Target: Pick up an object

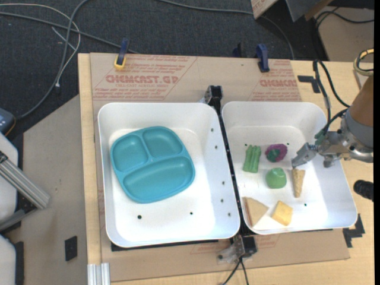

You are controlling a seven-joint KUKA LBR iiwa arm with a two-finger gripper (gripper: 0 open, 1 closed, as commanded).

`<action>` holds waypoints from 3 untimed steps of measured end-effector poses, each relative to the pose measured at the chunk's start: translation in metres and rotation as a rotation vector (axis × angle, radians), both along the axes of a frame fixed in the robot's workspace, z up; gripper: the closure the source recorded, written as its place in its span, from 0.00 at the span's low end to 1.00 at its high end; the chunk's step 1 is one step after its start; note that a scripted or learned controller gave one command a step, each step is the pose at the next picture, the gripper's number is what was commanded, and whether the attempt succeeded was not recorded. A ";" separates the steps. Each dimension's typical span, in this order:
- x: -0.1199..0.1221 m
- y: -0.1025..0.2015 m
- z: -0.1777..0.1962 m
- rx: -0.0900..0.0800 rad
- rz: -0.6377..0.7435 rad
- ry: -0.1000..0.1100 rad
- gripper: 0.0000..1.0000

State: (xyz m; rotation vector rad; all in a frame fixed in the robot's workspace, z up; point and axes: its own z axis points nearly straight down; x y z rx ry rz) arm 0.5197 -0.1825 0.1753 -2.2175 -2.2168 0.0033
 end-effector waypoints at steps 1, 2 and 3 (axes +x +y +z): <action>-0.004 -0.008 -0.047 0.000 -0.001 0.001 0.00; -0.002 -0.008 -0.033 -0.002 0.000 -0.007 1.00; -0.006 -0.001 0.016 -0.004 0.002 -0.011 1.00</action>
